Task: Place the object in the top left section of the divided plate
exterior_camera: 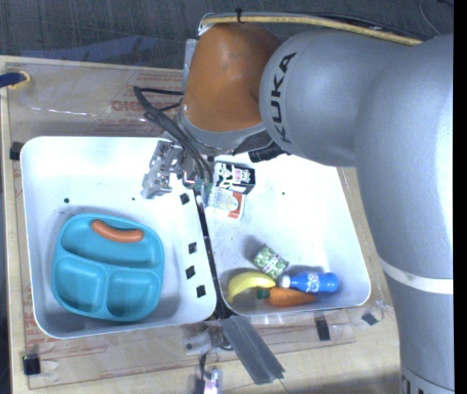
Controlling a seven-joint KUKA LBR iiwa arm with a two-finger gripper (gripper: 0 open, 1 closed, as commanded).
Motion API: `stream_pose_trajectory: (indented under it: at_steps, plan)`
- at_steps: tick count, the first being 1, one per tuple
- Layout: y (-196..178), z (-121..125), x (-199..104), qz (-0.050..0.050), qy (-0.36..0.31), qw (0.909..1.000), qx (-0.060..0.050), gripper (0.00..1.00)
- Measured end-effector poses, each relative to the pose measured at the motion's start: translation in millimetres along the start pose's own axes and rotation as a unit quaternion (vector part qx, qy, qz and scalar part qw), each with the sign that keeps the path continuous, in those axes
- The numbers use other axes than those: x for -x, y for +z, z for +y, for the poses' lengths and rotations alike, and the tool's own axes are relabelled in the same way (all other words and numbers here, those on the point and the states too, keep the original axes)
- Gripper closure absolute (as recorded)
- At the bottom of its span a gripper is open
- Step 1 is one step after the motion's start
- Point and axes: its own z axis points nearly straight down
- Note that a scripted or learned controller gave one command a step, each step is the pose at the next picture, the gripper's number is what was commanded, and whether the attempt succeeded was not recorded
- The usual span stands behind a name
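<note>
Camera view: A sausage (pixel 118 231) is seen lying in the long upper compartment of the blue divided plate (pixel 77 290) in the left bin (pixel 36 162), below and slightly left of the pincer (pixel 159 177) and well apart from it. The sausage is judged to be the task's object, and by its position the placing appears already made, although which compartment counts as top left cannot be settled with certainty.

The sausage is taken to be a light, smooth toy piece, apt to roll and to slip. A hold across its middle, square to its length, would be advised.

The pincer is held low over the far end of the left bin, close beside the divider between the bins. Nothing is seen caught in it, and whether it is spread or pressed together cannot be told. The grey arm (pixel 356 80) is reached in from the right, its orange band (pixel 221 72) directly above the pincer.

To the pincer's right a milk carton (pixel 233 189) lies in the right bin (pixel 331 220). Further below and right, a banana (pixel 248 284), carrot (pixel 292 297), bottle (pixel 311 282) and green can (pixel 269 261) are gathered.
</note>
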Motion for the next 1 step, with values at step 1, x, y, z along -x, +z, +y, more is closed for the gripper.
stream_pose_trajectory:
  at_steps: [1]
  plan:
    - [-5.4, 116.8, -59.0, 0.002, -0.129, 0.9917, 0.0, 1.0]
